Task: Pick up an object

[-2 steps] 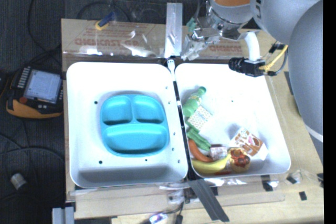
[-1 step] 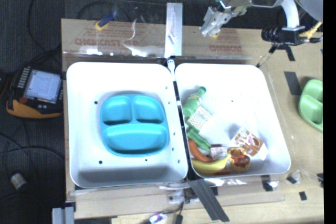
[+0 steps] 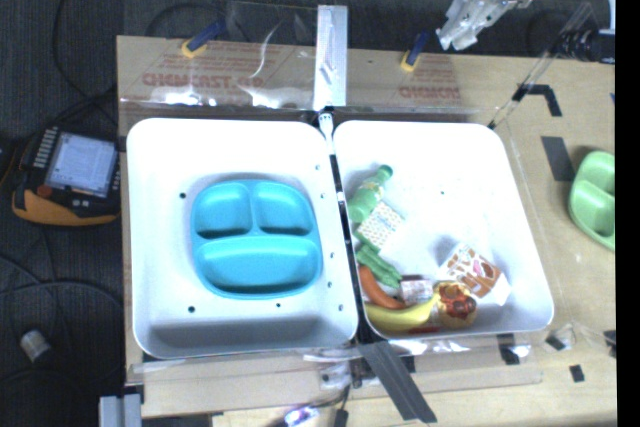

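My fingers (image 3: 462,33) hang above the bench's far edge; I cannot tell their spread. Well below them, in the right bin (image 3: 520,205), lie a green bottle (image 3: 368,193), banana (image 3: 400,317) and snack packet (image 3: 472,270).

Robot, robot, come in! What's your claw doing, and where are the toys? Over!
Gripper high, beyond right bin's far edge, holding nothing. Toys heaped in that bin's near-left corner. Blue tray in left bin. Path clear.
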